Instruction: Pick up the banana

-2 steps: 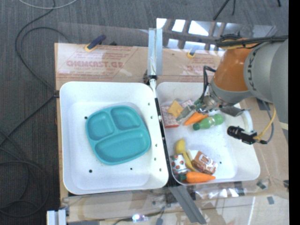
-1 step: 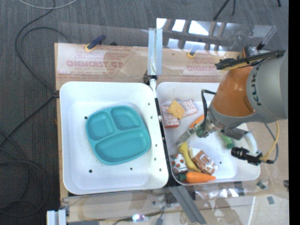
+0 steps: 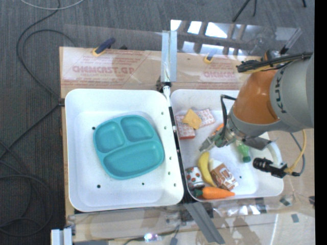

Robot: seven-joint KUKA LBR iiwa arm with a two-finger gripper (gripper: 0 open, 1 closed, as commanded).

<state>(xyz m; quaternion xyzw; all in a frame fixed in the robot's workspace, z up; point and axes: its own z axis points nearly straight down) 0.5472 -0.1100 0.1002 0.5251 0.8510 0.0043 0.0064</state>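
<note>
1. One banana [image 3: 205, 168] lies in the right bin [image 3: 265, 188], just beside the carrot [image 3: 218, 192].
2. Gripper [image 3: 217, 140] hovers above the banana; finger spread cannot be told.
3. Descend centred, avoiding the neighbouring brown packet [image 3: 224, 175].

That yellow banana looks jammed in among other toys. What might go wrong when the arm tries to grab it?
Two likely troubles. The banana lies tight between a spotted toy, a brown packet and the carrot, so the gripper may snag or lift a neighbour instead. It also sits near the right bin's front wall, which leaves little room, so a grab could slip off its curved body.
</note>
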